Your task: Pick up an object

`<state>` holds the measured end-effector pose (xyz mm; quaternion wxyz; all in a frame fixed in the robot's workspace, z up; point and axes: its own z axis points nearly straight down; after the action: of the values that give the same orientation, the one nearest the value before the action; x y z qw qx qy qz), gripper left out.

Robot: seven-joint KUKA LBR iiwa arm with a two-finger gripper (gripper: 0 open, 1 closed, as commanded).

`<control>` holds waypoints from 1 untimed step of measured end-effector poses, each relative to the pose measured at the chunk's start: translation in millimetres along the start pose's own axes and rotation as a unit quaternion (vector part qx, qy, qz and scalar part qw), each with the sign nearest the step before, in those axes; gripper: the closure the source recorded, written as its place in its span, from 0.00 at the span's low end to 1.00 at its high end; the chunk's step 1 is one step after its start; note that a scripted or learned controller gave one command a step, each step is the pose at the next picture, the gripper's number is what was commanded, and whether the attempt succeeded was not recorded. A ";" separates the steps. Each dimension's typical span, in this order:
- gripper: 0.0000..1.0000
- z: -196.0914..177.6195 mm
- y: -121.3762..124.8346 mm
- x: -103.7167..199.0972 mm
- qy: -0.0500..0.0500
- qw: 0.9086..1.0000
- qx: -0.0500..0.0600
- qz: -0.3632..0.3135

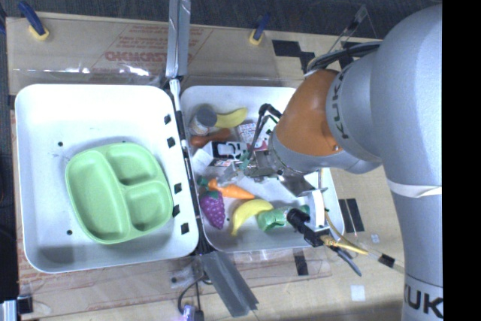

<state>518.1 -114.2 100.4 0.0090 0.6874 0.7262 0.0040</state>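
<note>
Carrot [237,192], orange, lies in the right bin [331,201] with its long axis pointing toward the divider, just below the gripper [249,164]; what that gripper holds I cannot tell.

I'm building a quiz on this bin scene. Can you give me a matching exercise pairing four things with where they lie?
Things:
1. green three-compartment plastic tray
2. purple toy grape bunch
3. orange toy carrot
4. yellow toy banana

Places:
A. right bin, by the divider
B. left bin
C. right bin, near the front wall
D. right bin, just above the banana

Pairs: 1-B, 2-A, 3-D, 4-C
</note>
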 end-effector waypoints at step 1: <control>0.00 7.7 -40.7 20.1 0.004 1.000 0.010 -0.003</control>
<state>476.5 -96.5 91.7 -0.0009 0.6855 0.7281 -0.0003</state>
